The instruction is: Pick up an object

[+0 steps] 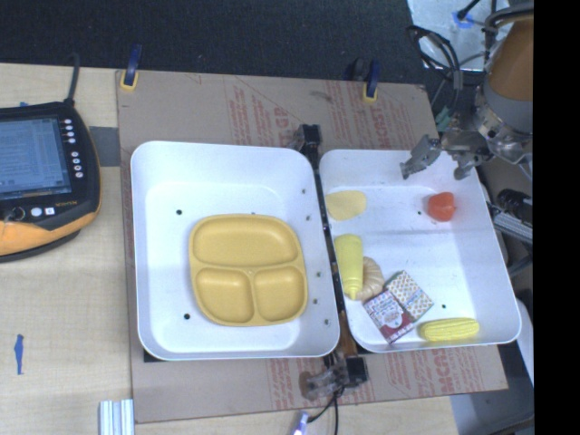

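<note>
The right white bin (471, 261) holds several objects: a red tomato-like ball (441, 206), a pale yellow flat piece (345, 205), a yellow bottle (350, 263), a tan bread-like piece (372, 275), a checkered packet (397, 306) and a yellow corn cob (447, 330). My gripper (441, 156) hangs above the bin's far right corner, just beyond the red ball. Its fingers spread apart, open, with nothing between them.
The left white bin (159, 243) holds a yellow divided plate (246, 267). A teach pendant (41, 175) lies on the bench at the far left. Cables and the arm's base crowd the top right. Blue clamps (370, 78) pin the cardboard at the back.
</note>
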### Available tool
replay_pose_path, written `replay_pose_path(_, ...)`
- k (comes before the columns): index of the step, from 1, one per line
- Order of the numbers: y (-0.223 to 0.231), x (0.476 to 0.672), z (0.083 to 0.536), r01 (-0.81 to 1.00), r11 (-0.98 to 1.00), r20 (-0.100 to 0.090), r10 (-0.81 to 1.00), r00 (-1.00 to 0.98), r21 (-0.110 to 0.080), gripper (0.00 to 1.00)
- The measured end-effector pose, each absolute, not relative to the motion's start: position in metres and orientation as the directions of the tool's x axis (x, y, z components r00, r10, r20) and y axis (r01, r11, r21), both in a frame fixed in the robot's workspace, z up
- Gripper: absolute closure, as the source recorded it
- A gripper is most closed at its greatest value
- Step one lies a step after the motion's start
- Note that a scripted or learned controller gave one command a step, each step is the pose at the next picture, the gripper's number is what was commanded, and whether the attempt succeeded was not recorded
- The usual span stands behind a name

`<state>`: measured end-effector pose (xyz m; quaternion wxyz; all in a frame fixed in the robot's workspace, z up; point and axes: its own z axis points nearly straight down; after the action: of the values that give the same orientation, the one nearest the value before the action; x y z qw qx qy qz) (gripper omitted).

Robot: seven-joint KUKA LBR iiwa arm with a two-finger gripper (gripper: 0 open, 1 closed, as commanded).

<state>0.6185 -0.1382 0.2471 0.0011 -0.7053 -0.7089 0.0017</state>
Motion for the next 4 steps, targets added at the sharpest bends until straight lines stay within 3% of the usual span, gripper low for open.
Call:
replay_pose_path(1,-0.208,0.646,0.238,1.000,-0.001,-0.002,1.000,0.000,-0.003,0.00)
replay_pose_path(2,-0.209,0.603,0.192,1.000,0.004,-0.001,1.000,-0.004,-0.010,0.00)
replay_pose_path(3,-0.211,0.656,0.159,1.000,0.007,-0.001,1.000,-0.007,-0.005,0.00)
replay_pose_path(4,-0.212,0.656,0.180,1.000,0.004,-0.001,1.000,-0.004,0.000,0.00)
